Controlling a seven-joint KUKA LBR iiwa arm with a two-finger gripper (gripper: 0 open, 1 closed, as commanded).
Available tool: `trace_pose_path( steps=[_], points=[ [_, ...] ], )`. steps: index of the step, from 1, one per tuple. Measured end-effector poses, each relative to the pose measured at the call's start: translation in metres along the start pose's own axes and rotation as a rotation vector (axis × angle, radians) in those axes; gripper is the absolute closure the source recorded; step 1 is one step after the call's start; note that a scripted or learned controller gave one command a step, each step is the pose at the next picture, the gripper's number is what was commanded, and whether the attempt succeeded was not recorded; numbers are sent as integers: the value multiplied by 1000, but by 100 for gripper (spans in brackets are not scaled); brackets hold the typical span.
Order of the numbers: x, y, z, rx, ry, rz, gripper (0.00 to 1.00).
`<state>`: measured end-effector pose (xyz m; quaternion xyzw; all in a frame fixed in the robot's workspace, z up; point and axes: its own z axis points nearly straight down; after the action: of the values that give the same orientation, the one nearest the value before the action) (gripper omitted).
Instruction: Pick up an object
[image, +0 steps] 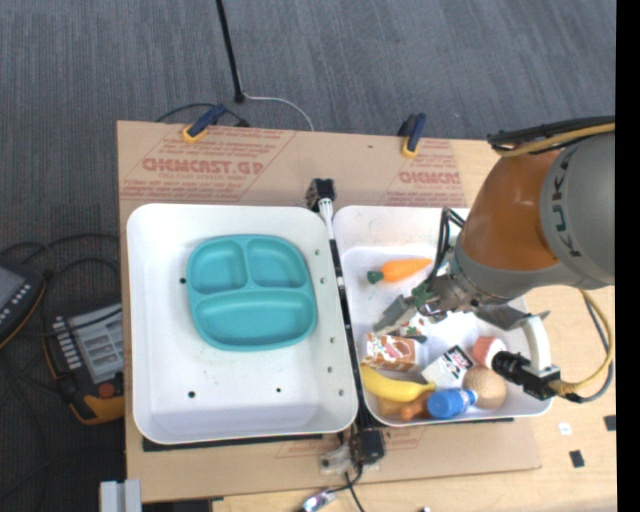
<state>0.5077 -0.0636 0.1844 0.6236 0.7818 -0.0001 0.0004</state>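
**Desk:** Grey carpet (90, 80) is filling the background, right? What is sitting on it?

**Photographer:** A brown board (300, 160) printed with red lettering is lying across the carpet, with two clamps gripping its far edge, one with a yellow handle (203, 122) and another (410, 134) further right. On the board, two white bins are sitting side by side, touching along their inner walls.

**Desk:** And the arm?

**Photographer:** The grey arm (545, 225), with its orange band, is reaching in from the right and hanging over the right bin (390, 232), covering much of that bin's right half. The gripper (405, 310) is pointing down and left, its fingers standing slightly apart with nothing between them, just above a small printed carton (390, 350).

**Desk:** What is the left bin (160, 400) holding?

**Photographer:** A teal divided plate (252, 291) is lying flat near its middle.

**Desk:** And the pickable items?

**Photographer:** They are all crowding the right bin. A banana (395, 385) is lying along the near wall, just below the carton. Beside it, a blue object (447, 403) is resting against a tan ball (484, 387). A black-and-white packet (455, 362) is sitting just above them, next to a reddish object (487, 349). A toy carrot (403, 270) is lying apart near the far wall.

**Desk:** Anything off the board?

**Photographer:** Cables and a grey device (88, 340) are sitting on the carpet at left.
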Motion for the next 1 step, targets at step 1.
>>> trace_pose_path(
  steps=[1],
  points=[
    [-35, 19, 81, 0, 0, -95, 0]
  ],
)
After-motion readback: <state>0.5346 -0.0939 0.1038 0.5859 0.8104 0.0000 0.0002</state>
